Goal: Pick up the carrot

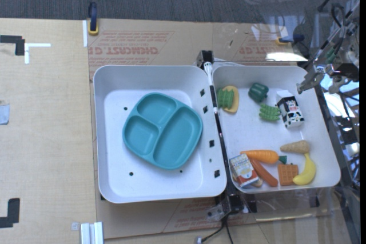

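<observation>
The carrot point(261, 155) is orange with a small green top. It lies on its side in the front part of the right bin point(246, 123), its green end pointing right. My gripper point(307, 82) hangs at the right bin's far right rim, above and behind the cow-patterned milk carton point(290, 111). It is well away from the carrot and nothing shows in it. The arm behind it is partly lost in the clutter at the view's right edge.
Around the carrot lie a reddish sausage point(265, 173), a juice box point(242, 171), a waffle point(287, 172), a banana point(307, 171) and a bread piece point(295, 147). Farther back are corn point(228, 99), a green pepper point(258, 90) and a leafy green point(269, 113). The left bin point(108, 140) holds a teal divided plate point(163, 130).
</observation>
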`<state>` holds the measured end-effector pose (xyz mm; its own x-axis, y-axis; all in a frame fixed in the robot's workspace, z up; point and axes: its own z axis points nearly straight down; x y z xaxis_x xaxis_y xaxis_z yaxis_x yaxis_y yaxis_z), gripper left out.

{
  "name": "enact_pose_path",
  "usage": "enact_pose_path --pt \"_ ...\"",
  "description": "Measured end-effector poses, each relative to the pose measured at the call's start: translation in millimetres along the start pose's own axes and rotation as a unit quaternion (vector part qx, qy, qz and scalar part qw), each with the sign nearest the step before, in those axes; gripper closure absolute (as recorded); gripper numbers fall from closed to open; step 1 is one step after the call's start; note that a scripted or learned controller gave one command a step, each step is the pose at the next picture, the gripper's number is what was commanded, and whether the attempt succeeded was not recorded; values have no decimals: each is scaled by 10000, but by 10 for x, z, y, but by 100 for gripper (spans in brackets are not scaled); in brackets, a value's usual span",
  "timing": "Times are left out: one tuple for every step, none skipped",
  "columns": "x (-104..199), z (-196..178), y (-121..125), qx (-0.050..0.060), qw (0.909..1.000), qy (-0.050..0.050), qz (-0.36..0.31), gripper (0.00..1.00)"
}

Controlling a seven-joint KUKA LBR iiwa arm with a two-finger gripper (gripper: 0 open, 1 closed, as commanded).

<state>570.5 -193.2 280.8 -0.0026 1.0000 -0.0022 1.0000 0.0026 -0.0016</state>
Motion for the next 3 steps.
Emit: enact_pose_path --pt "451 613 -399 -2 9966 4 -822 0" --pt "812 1719 -804 -43 9697 -3 -2444 0" --pt "805 1634 -782 -62 9705 -13 -2411 100"
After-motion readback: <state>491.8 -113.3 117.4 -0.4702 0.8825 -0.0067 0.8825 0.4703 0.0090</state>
